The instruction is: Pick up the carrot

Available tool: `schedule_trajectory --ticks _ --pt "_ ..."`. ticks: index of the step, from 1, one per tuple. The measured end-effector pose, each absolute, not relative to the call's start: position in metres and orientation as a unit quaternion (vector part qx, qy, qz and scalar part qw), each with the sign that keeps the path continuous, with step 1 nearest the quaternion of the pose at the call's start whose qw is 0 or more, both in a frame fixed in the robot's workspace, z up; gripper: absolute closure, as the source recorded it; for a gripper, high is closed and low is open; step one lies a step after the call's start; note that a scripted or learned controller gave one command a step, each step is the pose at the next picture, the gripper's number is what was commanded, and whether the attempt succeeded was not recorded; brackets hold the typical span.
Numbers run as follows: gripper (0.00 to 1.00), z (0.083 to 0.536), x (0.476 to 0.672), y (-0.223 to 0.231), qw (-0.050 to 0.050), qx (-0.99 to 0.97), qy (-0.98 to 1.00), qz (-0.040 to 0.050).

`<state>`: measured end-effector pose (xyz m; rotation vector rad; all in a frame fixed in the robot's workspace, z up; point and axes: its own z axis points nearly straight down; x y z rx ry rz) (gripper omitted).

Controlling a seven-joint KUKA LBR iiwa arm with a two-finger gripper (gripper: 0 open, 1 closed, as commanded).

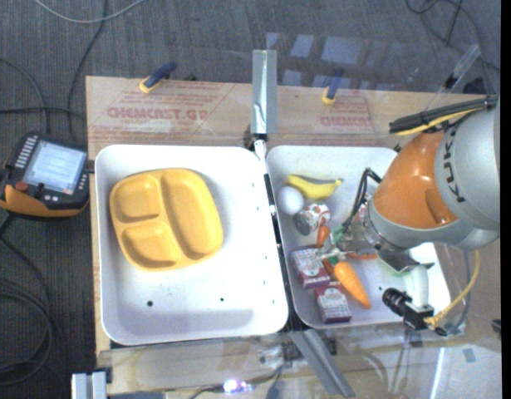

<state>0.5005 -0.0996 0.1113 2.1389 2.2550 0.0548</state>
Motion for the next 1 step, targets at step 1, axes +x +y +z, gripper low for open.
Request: schedule_trajectory --ticks 1 --pt "1.0 0.1827 0.4833 -0.0764 -0.001 0.744 0.668 -0.0019"
